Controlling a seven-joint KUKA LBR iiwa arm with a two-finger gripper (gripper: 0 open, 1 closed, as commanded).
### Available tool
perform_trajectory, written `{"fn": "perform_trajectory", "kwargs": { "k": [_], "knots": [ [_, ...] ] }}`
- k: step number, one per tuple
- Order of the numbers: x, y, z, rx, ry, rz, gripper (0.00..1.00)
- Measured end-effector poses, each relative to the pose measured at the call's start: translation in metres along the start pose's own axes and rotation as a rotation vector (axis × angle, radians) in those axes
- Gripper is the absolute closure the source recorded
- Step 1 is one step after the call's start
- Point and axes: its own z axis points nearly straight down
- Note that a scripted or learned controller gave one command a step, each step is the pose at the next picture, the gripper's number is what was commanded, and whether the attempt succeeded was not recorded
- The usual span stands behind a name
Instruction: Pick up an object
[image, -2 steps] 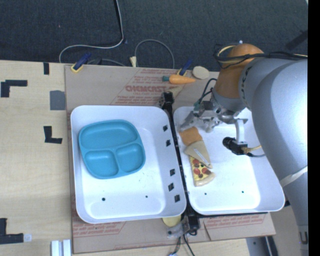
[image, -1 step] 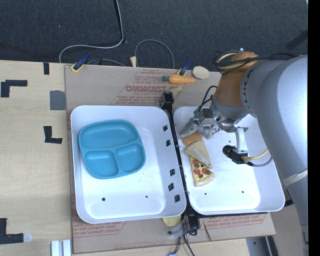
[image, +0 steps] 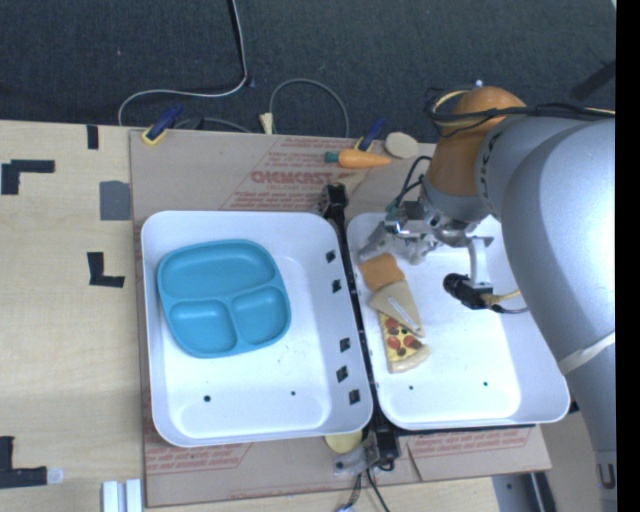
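Observation:
My gripper (image: 397, 235) hangs low over the far left part of the right bin (image: 470, 395), under the orange band of the wrist. Just in front of it lies a brown toast-like block (image: 380, 270), close to the gripper's tip; whether they touch I cannot tell. A cream wedge (image: 398, 300) lies beside the block, and a toy pizza slice (image: 404, 346) with red dots lies nearer the front. Nothing is visibly held.
A blue divided plate (image: 225, 297) lies in the left bin (image: 160, 400). A black divider (image: 346, 300) runs between the bins. Behind them on the cardboard lie an orange toy carrot (image: 360, 157) and a beige piece (image: 401, 144). The arm's grey body covers the right side.

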Motion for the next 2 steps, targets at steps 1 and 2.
{"fn": "perform_trajectory", "kwargs": {
  "k": [1, 2],
  "knots": [
    [0.003, -0.085, -0.002, -0.003, -0.001, 0.003, 0.00],
    [0.003, -0.082, -0.012, -0.005, -0.002, 0.002, 1.00]
  ]
}}
